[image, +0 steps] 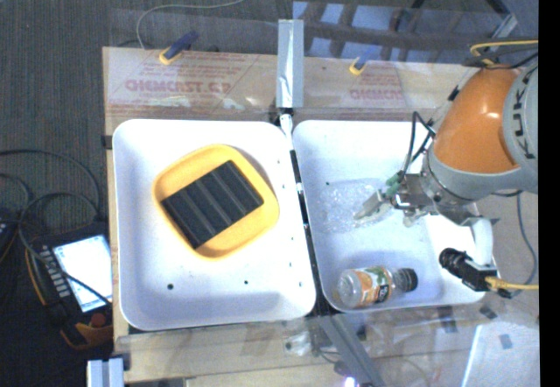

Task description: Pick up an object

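Observation:
In the left bin [140, 289] lies a yellow rounded block with a black ribbed top [216, 200]. A clear plastic bottle with a printed label [376, 284] lies on its side near the front wall of the right bin [350, 144]. A crinkled clear plastic piece [339, 200] rests mid-bin. My gripper [374, 206] hangs low over the right bin, at the right edge of the clear plastic piece and above the bottle. The arm's orange band [472, 127] sits over the bin's right side and hides it.
A metal divider post [290, 66] stands at the back between the two bins. Clamps [178, 46] and cables lie on the board behind them. A tablet-like device [74, 267] sits on the floor to the left.

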Robot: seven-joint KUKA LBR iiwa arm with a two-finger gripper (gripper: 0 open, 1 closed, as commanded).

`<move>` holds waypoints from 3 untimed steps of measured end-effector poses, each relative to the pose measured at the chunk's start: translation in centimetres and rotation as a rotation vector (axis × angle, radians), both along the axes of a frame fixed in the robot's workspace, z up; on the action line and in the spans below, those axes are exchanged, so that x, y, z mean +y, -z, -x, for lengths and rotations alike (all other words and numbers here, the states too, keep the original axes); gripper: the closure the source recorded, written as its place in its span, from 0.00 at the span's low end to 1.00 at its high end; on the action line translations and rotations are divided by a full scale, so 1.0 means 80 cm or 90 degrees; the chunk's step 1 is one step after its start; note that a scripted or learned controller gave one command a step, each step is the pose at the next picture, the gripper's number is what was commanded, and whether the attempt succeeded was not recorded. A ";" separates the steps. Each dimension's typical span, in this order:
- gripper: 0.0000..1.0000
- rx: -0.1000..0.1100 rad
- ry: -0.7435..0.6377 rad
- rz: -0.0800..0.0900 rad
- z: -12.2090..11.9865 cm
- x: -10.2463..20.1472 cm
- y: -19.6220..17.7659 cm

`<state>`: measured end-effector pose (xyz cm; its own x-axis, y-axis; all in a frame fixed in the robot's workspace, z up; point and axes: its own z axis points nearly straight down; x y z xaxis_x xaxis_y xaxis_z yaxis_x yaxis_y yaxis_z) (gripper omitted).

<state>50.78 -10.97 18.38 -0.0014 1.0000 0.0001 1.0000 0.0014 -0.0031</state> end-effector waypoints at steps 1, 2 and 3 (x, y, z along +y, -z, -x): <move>0.00 -0.008 -0.161 0.000 0.026 -0.009 0.116; 0.00 -0.001 -0.071 0.000 0.030 -0.096 0.051; 0.00 -0.001 0.096 0.000 -0.053 -0.096 0.022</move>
